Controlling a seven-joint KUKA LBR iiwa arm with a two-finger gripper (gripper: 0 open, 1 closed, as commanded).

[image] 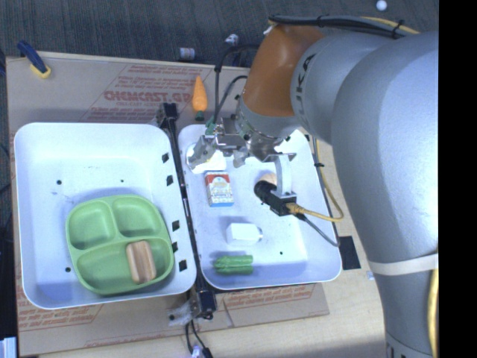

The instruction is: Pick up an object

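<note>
Brown cardboard sheeting with red print covers the surface under two white bins, and dark carpet lies beyond its far edge. Nearest in the left bin sits a green divided tray, with a tan, sausage-like piece lying in its near right compartment; the bin's far half is bare white floor. In the right bin, a green ridged object lies close to the near wall, a white block just beyond it, and a small red-and-white box farther on, toward the left wall. Open floor remains along the near right part of that bin. The pincer hangs over the bin's far left corner, just beyond the red-and-white box; whether it is spread or pressed together I cannot tell. A black fitting with a yellow cable trails to the right of it. The grey arm bulks over the right side, hiding the bin's far right corner. An orange carrot-shaped object rests on the cardboard past the bins.
</note>
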